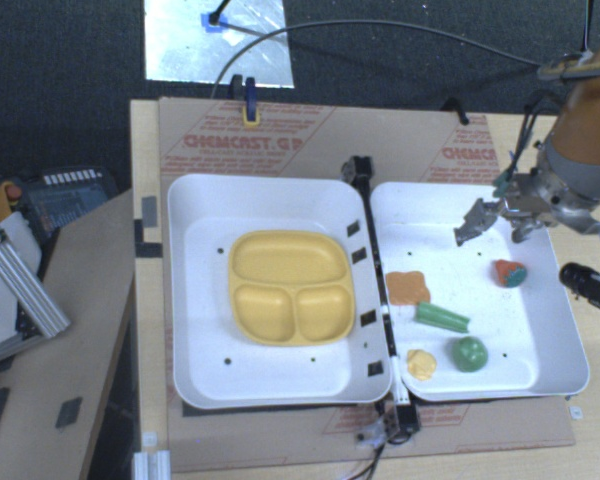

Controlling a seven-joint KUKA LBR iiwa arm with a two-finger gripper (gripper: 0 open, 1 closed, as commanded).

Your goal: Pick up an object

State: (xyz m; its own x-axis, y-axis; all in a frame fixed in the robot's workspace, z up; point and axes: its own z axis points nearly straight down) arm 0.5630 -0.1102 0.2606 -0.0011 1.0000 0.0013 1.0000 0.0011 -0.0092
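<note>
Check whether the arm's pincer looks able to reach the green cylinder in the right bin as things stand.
Probably yes. The pincer hangs over the right bin, and the green cylinder lies in the open on the bin floor, apart from the orange piece and the green ball, with nothing on top.

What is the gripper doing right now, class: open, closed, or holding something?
Gripper: open, holding nothing, above the right bin.

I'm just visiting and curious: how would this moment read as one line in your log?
gripper: above right white bin, holds nothing | nearest: small orange-and-teal toy | yellow divided plastic tray: left bin
</note>
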